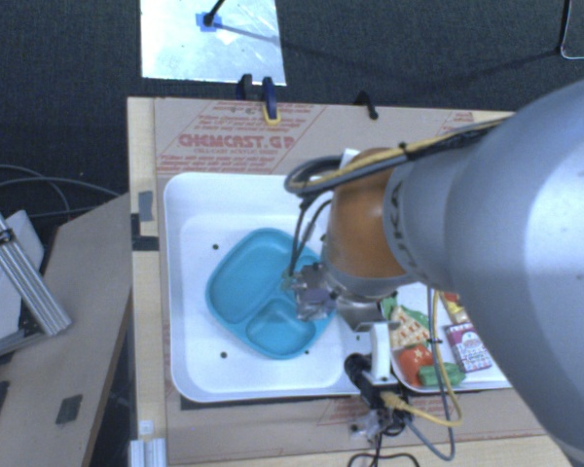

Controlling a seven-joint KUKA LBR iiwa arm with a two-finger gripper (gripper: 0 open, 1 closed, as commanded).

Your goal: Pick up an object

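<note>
Glossy smooth plastic blue divided plate [258,295], matt white plastic bin [200,261], brown paper-covered board [238,136].

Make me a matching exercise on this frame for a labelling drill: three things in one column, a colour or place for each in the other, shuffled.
Things:
1. plate
2. arm's band
3. packets

Descriptions:
a. orange
b. in the right bin
c. blue, in the left bin

Pairs: 1-c, 2-a, 3-b
</note>
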